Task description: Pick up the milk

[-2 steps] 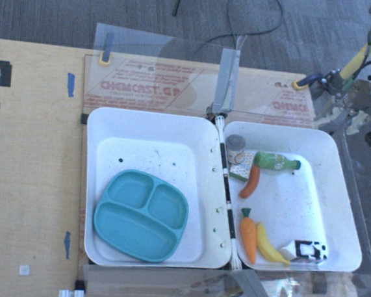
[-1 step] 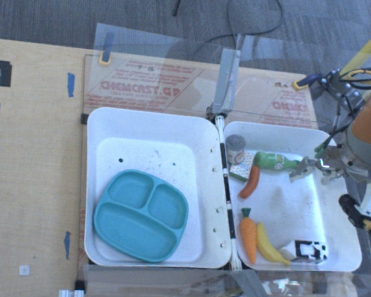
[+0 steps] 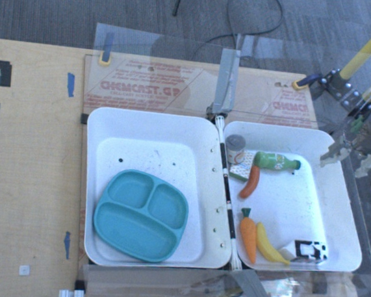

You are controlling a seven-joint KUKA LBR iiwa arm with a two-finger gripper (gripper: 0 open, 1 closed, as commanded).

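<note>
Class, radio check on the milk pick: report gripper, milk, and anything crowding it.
Gripper at right bin's right rim, holding nothing. Milk lying in bin's near right corner, untouched. Banana close beside it.

light: bright, even | shadows: faint | glare: clear sheet (image 3: 181, 53) | focus: slightly soft

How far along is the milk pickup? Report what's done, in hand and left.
Done: nothing yet. The milk, a black-and-white carton, lies in the right bin, in the near right corner just past the banana.
In hand: nothing. The hand is over the bin's far right rim, well apart from the carton.
Left: reach the carton, grip it and lift it.
</note>
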